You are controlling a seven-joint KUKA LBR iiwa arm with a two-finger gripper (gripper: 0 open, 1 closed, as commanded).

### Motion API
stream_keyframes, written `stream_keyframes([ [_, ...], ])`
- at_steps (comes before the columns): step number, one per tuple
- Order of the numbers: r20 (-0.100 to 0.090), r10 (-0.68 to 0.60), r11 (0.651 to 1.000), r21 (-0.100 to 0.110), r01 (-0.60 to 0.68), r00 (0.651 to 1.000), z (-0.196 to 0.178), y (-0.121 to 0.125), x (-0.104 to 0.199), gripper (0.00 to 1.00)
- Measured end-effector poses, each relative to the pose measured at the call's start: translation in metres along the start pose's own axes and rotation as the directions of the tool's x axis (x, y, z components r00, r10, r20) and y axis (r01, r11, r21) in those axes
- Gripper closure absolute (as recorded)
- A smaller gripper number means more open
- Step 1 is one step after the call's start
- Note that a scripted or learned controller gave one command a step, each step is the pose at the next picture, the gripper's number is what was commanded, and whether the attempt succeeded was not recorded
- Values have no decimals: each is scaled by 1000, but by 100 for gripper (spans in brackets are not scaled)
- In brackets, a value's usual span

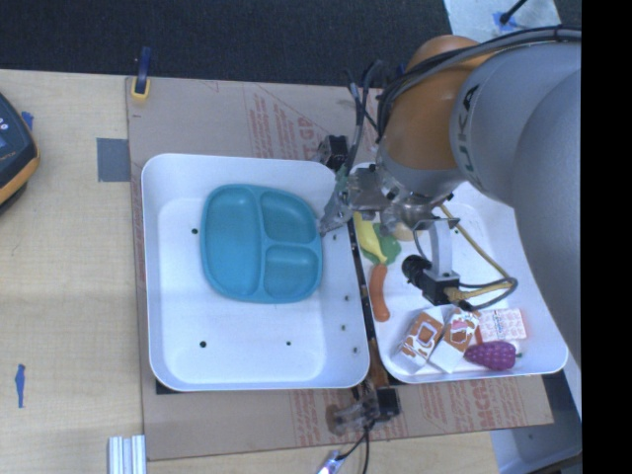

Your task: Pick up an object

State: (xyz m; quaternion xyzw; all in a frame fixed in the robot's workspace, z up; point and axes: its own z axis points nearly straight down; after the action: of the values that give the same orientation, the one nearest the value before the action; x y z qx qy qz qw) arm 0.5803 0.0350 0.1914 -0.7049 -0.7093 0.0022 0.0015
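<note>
The yellow-green toy, banana-like in shape, lies at the left edge of the right bin, at centre right of the frame, and looks the likeliest target since the hand sits directly over its upper end. Whether the hand is open, closed or gripping anything cannot be told, because the wrist hides that part.

Several things could spoil a grasp from here. The toy lies hard against the bin wall, so a closing grip may catch the rim instead, or push the toy sideways. An orange carrot-like piece lies just below it and could be nudged or dragged along. The toy's curved, smooth body may also slip out if pinched near its tip.

The arm enters from the upper right of the frame, its orange band above the wrist, and is bent steeply down over the divide between the two bins. Cables loop around the wrist. Small cartons and a purple grape bunch rest at lower right in the same bin, well apart from the hand. A blue divided plate lies in the left bin on the counter.
</note>
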Motion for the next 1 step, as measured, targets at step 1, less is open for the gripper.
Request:
stream_keyframes([
  [1,0,4,1000,-2,-4,1000,-18,9,-70,0],
])
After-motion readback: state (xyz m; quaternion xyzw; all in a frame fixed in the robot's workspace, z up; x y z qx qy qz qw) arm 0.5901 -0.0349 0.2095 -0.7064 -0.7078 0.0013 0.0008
